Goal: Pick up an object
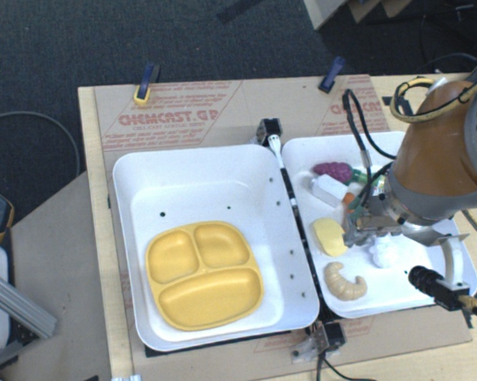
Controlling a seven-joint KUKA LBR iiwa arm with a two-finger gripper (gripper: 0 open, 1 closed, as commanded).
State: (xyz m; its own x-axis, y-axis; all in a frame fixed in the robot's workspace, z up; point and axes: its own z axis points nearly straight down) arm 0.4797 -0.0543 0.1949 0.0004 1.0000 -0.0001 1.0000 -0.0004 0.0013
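We see the grey arm with its orange band [443, 143] reaching in from the right, hanging over the right shallow white bin [441, 293]. The end effector [363, 227] sits low over the middle of that bin, near the left half. We cannot tell how it is set: the wrist body blocks the view, so no call on whether anything is gripped.

Objects in the right bin:
- pale yellow soft block [330, 236], left side, just beside the end effector on its left
- tan curled shrimp-shaped toy [345, 281], near the front, below the yellow block, apart from it
- purple bumpy grape-like cluster [333, 171], toward the back
- white rectangular block [328, 190], just in front of the purple cluster, touching or nearly so
- small orange and green piece [353, 195], right of the white block, partly hidden by the arm; we can't identify it
- small white lump [383, 255], under the wrist, right of the yellow block; shape unclear

The left white bin [133, 201] holds a yellow three-compartment plastic tray [204, 273], lying flat in the front-left part, compartments facing up.

Both bins sit side by side on a tan cardboard-covered surface [216, 106] with red print. A blue and yellow clamp [144, 86] grips its back edge on the left, and a blue clamp [331, 75] further right. Black cables [361, 136] run along the arm down to the wrist.
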